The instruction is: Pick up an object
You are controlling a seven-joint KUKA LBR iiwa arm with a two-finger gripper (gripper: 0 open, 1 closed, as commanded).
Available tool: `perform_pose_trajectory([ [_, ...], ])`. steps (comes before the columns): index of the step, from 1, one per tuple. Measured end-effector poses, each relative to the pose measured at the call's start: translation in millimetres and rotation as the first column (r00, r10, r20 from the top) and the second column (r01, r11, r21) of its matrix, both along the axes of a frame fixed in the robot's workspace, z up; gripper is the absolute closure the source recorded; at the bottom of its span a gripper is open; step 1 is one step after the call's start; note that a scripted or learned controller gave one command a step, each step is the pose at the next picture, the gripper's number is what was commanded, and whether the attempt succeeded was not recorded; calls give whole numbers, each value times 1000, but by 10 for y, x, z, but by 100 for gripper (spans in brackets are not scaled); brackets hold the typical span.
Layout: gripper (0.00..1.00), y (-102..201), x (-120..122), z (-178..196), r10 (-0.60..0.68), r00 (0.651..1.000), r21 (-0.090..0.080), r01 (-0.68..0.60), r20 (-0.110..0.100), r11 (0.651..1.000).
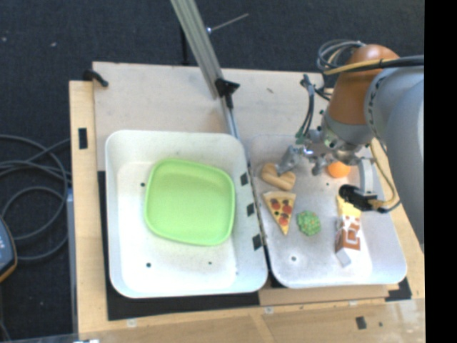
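My gripper hangs over the back of the right bin, below the arm's orange band. Its two grey fingers stand apart with nothing between them, so it is open. A tan bread roll lies just to the lower left of the left finger. An orange ball sits right beside the right finger. Nearer the front lie a pizza slice, a green broccoli piece, a yellow cheese wedge and a red and white carton.
The left bin holds a light green plate. A slanted metal pole comes down to the wall between the bins. Black cables lie off the bench at the left.
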State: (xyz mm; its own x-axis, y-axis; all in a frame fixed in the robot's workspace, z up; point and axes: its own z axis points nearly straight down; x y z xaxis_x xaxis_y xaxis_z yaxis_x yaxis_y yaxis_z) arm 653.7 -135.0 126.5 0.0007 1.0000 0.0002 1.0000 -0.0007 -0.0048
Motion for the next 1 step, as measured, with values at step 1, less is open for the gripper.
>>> perform_pose_trajectory([
  [1, 0, -6, 3, -256, 0, 1000, -1, 0, 6, 1000],
])
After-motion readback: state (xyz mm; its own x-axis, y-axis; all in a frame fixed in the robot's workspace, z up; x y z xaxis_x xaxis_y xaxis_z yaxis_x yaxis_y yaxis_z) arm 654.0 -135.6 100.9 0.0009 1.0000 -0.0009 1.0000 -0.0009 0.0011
